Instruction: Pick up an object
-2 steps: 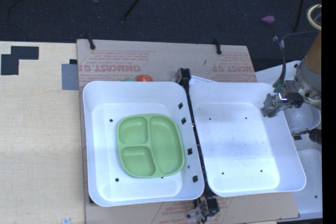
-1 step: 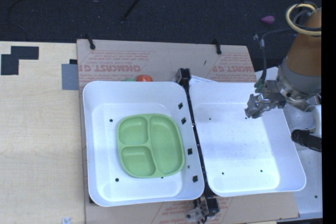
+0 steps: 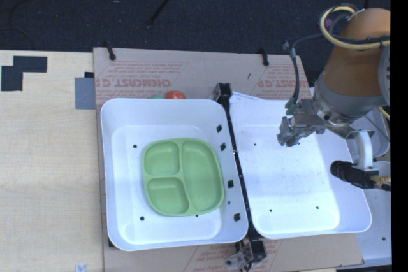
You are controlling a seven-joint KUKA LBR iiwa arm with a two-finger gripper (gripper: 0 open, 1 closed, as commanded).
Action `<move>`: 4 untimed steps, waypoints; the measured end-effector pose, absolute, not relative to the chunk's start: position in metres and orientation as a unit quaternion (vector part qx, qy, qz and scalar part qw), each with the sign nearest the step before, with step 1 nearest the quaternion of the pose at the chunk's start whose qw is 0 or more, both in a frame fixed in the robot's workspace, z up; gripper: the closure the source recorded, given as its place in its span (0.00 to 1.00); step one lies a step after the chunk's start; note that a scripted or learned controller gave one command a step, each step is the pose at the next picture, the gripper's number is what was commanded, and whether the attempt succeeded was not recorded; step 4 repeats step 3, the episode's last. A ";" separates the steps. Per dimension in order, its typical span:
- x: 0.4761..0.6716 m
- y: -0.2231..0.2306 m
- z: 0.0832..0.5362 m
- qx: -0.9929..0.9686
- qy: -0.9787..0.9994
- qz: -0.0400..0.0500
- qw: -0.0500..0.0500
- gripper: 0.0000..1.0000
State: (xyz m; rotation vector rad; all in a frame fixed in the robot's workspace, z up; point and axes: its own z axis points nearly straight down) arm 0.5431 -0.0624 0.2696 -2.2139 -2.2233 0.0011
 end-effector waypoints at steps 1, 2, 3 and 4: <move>0.544 -0.016 0.265 -0.706 -0.708 0.001 0.002 1.00; 0.535 0.035 0.264 -0.706 -0.708 0.001 0.002 1.00; 0.520 0.077 0.245 -0.706 -0.708 0.002 0.002 1.00; 0.520 0.077 0.245 -0.706 -0.708 0.002 0.002 1.00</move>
